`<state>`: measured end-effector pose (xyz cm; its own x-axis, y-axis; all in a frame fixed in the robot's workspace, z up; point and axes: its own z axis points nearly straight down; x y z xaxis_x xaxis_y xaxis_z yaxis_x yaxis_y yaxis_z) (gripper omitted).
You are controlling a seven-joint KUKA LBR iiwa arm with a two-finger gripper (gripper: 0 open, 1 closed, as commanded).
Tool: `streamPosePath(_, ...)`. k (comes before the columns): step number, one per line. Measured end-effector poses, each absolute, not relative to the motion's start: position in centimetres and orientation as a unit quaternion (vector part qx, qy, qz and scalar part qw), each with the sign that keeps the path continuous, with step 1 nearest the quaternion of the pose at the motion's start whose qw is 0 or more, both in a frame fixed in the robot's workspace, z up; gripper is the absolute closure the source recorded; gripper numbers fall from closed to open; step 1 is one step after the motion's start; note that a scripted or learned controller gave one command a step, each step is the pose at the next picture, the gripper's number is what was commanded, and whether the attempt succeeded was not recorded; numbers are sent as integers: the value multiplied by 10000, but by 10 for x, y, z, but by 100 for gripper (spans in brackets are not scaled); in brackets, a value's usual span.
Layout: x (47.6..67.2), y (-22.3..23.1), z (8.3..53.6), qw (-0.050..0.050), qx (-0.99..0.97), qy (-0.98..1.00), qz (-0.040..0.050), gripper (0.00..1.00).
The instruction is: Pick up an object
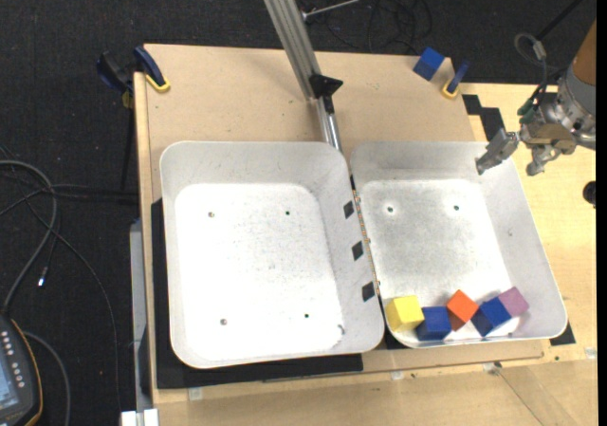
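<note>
While the tool (517, 155) hangs open and unladen over the right bin (531, 225), blocks (460, 310) line its near wall, row running left-right

A dark carpeted floor (66, 26) strewn with black cables (38, 225) surrounds the light wooden bench (237, 101).

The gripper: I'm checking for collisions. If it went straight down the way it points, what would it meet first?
Probably the right bin's upper right rim or bare floor beside it. The gripper hangs open there, far from the blocks. Depth is unclear.
</note>
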<state>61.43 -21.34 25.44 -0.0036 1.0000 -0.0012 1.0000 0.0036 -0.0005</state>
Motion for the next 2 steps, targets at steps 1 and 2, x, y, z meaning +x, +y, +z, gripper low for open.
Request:
streamPosePath(1, 561, -167, 199, -44, 7064, 7078, -17, 0)
streamPosePath(2, 531, -110, 166, -33, 7049, 7093, -9, 0)
